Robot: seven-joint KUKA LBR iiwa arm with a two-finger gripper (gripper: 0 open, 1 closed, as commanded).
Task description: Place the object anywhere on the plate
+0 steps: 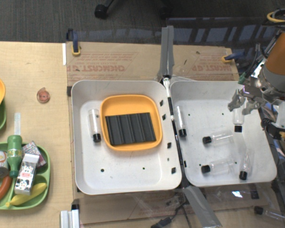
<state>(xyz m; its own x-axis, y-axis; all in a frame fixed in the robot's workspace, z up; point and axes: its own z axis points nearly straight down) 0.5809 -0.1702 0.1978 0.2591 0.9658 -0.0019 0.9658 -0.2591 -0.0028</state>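
The orange plate (131, 107) sits in the left bin (85, 175), toward its upper middle, with a dark ribbed rectangular insert (131, 129) lying across its centre. Just beside the plate's left edge, on the bin floor, lies a clear vial with a black cap (93, 125), set lengthwise with the cap toward the near side.

The right bin (199, 175) holds more of the same clear, black-capped vials. One (179, 122) lies along the bin's left wall, cap nearest the viewer. One (217, 138) rests near the middle, lying crosswise with its cap to the left. Another (216, 167) lies crosswise closer to the near edge, cap also to the left, and one (245, 166) lies slanted near the bin's right side with its cap at the near end.

The gripper (244, 103) hangs over the upper right part of the right bin, reaching in from the right below the arm's orange band. A small black piece (238, 128) shows just below it; whether that is another vial's cap is unclear. Whether anything is held cannot be told from this view.

On the wooden bench to the left stands a green tray (38, 194) of toy food, including a green bottle (14, 153), and a small round pink item (43, 96) lies apart from it
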